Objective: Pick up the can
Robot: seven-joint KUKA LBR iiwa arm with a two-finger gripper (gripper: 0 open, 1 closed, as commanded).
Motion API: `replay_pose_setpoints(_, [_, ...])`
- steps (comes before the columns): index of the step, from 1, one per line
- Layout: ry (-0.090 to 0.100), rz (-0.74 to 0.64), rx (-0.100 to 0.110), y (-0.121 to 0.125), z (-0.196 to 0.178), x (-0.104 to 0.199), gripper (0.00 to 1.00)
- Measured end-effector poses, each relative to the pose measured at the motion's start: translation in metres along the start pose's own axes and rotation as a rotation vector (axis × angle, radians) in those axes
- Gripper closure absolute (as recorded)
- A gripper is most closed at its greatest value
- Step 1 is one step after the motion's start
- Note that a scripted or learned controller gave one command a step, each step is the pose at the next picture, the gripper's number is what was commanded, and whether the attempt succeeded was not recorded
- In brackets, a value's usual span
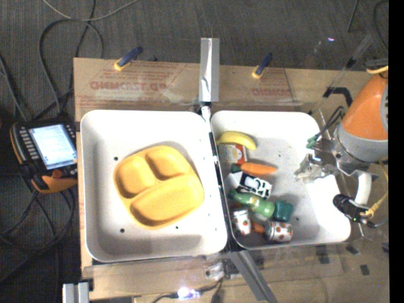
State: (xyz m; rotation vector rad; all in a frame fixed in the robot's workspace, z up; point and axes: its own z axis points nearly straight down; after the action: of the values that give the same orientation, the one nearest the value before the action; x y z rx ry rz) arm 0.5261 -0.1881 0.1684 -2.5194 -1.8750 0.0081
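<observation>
A small can (278,231) with a red and white label lies on its side at the front of the right bin (284,131). A second similar can (240,221) lies to its left by the bin's left wall. A third container with a red label (232,153) sits under the banana (237,138). My gripper (310,168) hangs over the right part of this bin, well to the right of and behind the cans, with bare bin floor below it. Nothing shows in it.
An orange carrot (258,168), a black and white item (255,183), a green bottle (252,202) and a teal piece (283,209) crowd the right bin's left side. The left bin (101,137) holds a yellow divided plate (159,185). A handheld screen (47,145) lies left of the bench.
</observation>
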Motion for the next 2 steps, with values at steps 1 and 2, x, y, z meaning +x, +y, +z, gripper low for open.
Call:
replay_pose_setpoints(1, [-0.001, 0.548, -0.001, 0.017, -0.080, -0.022, 1.00])
replay_pose_setpoints(2, [-0.001, 0.461, 0.001, -0.037, -0.082, -0.029, 1.00])
